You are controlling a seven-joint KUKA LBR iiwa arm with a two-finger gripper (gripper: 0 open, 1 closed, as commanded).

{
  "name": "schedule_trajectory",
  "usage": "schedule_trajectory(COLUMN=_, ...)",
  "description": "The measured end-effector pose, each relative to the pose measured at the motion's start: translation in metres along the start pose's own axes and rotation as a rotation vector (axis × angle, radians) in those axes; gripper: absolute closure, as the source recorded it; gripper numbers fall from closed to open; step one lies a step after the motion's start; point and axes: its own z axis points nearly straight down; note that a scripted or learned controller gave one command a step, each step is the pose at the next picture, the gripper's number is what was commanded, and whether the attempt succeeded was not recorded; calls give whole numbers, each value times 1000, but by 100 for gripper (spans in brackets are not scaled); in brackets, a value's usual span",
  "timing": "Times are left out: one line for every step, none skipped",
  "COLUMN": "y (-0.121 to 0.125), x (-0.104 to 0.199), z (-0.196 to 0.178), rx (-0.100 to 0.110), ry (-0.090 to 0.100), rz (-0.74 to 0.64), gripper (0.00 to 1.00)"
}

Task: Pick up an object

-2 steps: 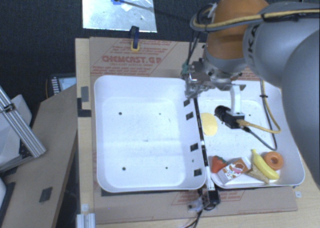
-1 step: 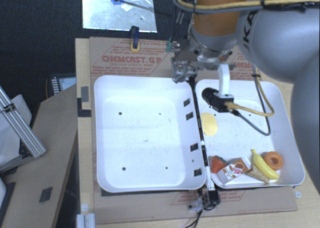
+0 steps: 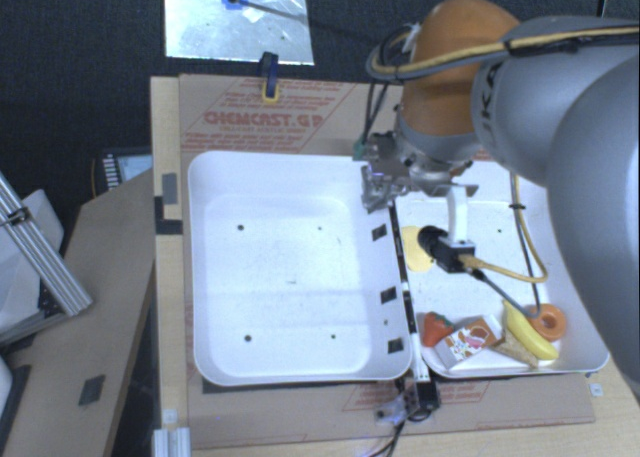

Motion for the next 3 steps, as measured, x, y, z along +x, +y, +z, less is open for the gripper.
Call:
schedule_trajectory(y=-6, x=26, z=12, rx=-7, ry=3, rz=-9, gripper=100)
schedule_trajectory(y=21, x=100, z=141, rx=-7, ry=5, rz=-13, gripper=100)
schedule_trajectory(y=66, x=112, z=-57, rx=-28, ry=8, rz=-10, gripper=100)
